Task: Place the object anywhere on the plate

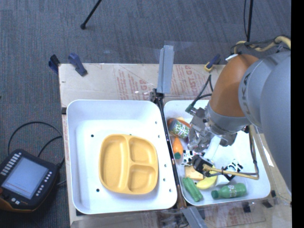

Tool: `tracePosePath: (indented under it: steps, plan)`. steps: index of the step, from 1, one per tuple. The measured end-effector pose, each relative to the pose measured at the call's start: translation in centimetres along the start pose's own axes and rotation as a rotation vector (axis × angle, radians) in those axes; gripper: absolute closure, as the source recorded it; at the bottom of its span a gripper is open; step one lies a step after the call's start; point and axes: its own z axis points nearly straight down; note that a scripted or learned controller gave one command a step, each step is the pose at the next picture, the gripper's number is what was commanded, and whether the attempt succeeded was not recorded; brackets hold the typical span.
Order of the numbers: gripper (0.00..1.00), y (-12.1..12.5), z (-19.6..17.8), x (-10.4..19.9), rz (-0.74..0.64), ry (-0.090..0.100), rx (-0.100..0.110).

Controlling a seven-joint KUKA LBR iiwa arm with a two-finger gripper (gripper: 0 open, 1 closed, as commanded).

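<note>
Gripper (195, 152) low in right bin (262, 186) over toy pile, searching pick; grip state unclear. Plate (128, 164) waits at 9 o'clock, left bin (83, 127), bare for drop.

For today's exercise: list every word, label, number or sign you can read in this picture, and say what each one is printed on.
None can be read.
Red print on the cardboard under the bins: too blurred.
Label on the green bottle: too small.
Label on the can: too small.
Screen of the handheld controller: blank glare.
</note>
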Motion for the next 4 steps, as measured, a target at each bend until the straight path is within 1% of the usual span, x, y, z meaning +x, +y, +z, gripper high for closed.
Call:
tracePosePath:
  steps: [1, 2, 3, 4]
  plan:
    - [1.0, 2.4, 1.9, 8.8, 0.08, 0.002, -0.006]
    - [1.0, -3.8, 1.7, 7.0, -0.411, 0.002, -0.007]
    - [1.0, -10.7, 4.9, 10.3, -0.485, 0.0, -0.006]
    - [1.0, -14.3, 2.1, 10.5, -0.787, -0.001, -0.007]
